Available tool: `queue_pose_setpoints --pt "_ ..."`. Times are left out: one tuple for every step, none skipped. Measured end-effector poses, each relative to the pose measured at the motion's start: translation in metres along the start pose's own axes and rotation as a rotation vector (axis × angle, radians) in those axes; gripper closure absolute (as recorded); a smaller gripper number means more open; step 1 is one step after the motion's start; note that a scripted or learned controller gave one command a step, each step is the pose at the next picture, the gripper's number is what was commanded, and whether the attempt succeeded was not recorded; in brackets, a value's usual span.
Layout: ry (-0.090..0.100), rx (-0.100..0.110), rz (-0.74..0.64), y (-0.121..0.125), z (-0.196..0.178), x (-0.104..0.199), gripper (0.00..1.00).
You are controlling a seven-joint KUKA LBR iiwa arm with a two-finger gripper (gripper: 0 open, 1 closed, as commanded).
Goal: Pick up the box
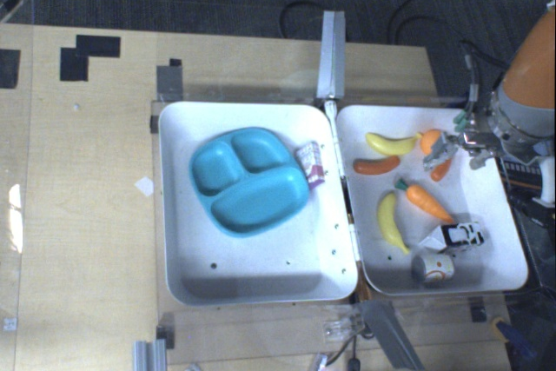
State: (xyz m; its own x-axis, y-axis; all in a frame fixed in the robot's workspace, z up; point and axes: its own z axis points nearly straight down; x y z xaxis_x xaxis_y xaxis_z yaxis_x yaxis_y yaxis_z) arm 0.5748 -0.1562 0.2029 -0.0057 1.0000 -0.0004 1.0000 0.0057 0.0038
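the hand (452, 145) hangs over the far right part of the right bin (518, 274), near an orange piece; whether it is open or closed cannot be told, and nothing is seen gripped. the box (310, 164), a small pink-and-white carton, lies in the left bin (174, 213), against the right edge of the blue divided plate (248, 180) and near the wall between the bins. its long axis runs roughly far to near. the coming move likely requires travel leftward across that wall.
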Motion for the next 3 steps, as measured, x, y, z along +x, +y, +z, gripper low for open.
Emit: queue_pose_setpoints --pt "-0.002 -0.004 0.001 0.025 -0.234 -0.009 0.00" --pt "-0.001 0.000 0.114 -0.087 -0.130 -0.028 0.00" --pt "-0.001 0.001 0.192 -0.077 -0.034 -0.005 0.00"
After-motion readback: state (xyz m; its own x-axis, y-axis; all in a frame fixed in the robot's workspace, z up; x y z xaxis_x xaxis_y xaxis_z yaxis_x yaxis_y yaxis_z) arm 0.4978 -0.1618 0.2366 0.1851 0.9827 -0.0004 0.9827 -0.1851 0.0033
